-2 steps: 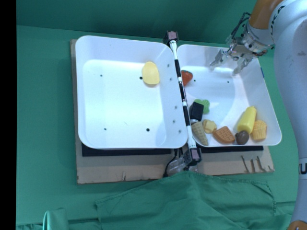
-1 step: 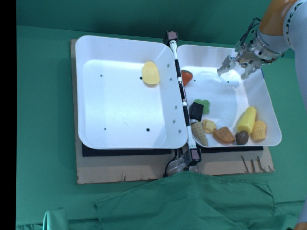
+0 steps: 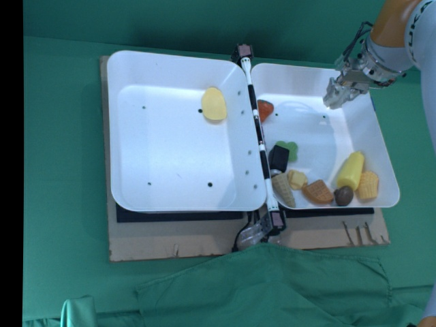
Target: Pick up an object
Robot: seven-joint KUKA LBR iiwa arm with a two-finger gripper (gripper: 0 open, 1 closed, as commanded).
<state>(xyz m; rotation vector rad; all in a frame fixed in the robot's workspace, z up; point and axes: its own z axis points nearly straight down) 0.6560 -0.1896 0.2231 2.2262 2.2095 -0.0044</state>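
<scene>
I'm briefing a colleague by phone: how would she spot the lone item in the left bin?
Of the two shallow white bins, take the left white bin. Near its upper right corner, close to the divider, lies a flat pale yellow oval piece. Nothing else sits in that bin; every other toy lies in the right white bin.

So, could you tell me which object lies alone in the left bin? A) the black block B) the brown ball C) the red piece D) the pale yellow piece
D: the pale yellow piece lies by itself near the upper right of the left bin, while the other items sit in the right bin.
</scene>
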